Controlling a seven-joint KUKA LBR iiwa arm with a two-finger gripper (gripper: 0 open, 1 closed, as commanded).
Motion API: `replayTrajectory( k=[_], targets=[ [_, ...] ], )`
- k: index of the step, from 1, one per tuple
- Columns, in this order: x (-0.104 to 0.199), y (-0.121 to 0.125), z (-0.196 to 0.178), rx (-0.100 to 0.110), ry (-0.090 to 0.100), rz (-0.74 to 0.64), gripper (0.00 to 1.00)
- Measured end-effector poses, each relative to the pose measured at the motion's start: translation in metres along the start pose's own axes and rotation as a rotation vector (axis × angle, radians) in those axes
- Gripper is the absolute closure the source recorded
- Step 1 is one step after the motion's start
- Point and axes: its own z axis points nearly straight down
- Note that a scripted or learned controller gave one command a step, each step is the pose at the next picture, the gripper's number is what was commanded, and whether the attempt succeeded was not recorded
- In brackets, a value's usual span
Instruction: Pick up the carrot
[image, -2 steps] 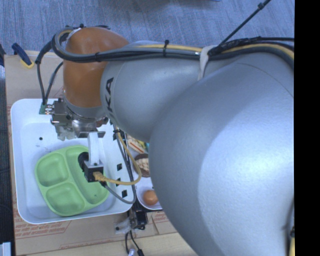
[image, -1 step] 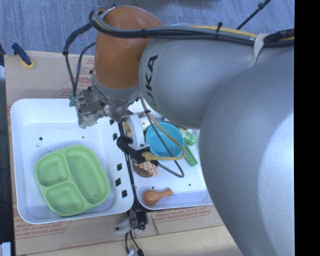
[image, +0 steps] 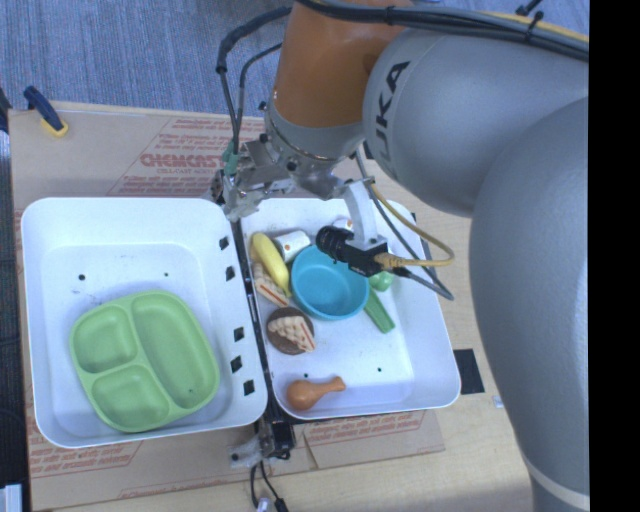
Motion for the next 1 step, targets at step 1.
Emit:
replayTrajectory(
  k=[1],
  targets=[
    [0.0775, 0.0586, -0.0697, 0.0, 0.003, 0.247, 1.0]
  ],
)
